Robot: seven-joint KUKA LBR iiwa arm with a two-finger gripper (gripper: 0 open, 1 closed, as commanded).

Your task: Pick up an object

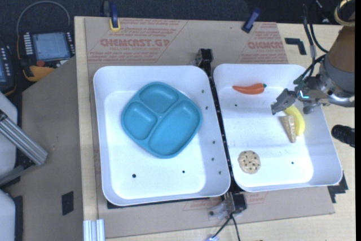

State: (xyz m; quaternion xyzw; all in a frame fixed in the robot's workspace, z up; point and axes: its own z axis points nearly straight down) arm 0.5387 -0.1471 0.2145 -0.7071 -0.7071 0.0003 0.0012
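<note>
In the right bin (316, 175) lie a red chili pepper (249, 88) near the back, a yellow banana (294, 123) toward the right side, and a round cookie (249, 161) near the front. My gripper (291, 100) hangs just above the banana's upper end, with its dark fingers spread apart. Nothing sits between the fingers. The arm comes in from the right edge.
The left bin (113, 178) holds a blue divided plate (161, 118) at its middle. A black clamp (204, 57) sits at the back between the two bins. Cardboard surrounds the bins, with clips on its far edge.
</note>
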